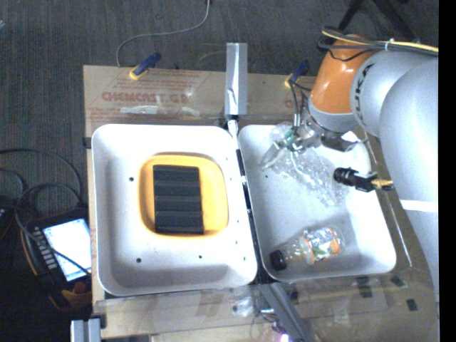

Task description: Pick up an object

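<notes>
light: bright, even, from overhead | glare: both white bins blown out, plastic wrap at 2 o'clock sparkles | shadows: soft, faint under bin rims | dark: carpet floor from 9 to 12 o'clock dim | focus: slightly soft overall, grainy | arm at 3 o'clock blurred, overexposed

Crumpled plastic and bottle crowd the right bin, centre floor open.

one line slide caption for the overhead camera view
KUKA arm reaches into the right bin above a plastic bottle; a yellow tray sits in the left bin.
</notes>
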Controlling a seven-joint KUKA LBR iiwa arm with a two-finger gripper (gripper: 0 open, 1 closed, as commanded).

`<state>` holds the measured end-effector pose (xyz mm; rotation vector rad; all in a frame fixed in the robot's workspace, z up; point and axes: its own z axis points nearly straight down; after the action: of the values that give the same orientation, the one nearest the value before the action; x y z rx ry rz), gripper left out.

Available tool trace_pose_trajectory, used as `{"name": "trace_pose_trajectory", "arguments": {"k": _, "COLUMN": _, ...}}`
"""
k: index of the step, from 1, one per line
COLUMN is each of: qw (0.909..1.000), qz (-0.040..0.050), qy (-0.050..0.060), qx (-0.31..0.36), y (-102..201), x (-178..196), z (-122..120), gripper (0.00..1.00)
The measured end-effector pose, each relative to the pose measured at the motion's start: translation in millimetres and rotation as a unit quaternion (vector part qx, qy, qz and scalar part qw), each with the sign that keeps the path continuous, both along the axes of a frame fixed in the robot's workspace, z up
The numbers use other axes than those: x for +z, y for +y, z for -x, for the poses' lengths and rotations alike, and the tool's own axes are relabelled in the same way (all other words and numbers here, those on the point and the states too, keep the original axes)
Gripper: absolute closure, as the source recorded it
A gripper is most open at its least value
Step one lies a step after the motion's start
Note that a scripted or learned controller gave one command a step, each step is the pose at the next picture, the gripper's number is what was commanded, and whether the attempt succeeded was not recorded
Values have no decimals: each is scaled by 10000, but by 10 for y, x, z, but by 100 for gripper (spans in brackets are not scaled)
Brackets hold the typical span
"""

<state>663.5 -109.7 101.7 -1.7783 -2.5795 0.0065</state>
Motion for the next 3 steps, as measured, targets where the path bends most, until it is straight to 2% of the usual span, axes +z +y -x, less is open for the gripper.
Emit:
{"name": "trace_pose_trajectory", "arguments": {"k": 1, "qw": 9998, "qz": 0, "qy": -50, "qx": 209, "y": 730, "x": 824, "z": -32, "gripper": 100}}
{"name": "trace_pose_trajectory", "arguments": {"k": 2, "qw": 9945, "qz": 17, "qy": -54, "qx": 1045, "y": 829, "x": 1060, "z": 40, "gripper": 100}}
{"name": "trace_pose_trajectory", "arguments": {"k": 3, "qw": 9989, "qz": 19, "qy": -53, "qx": 465, "y": 521, "x": 2395, "z": -53, "gripper": 100}}
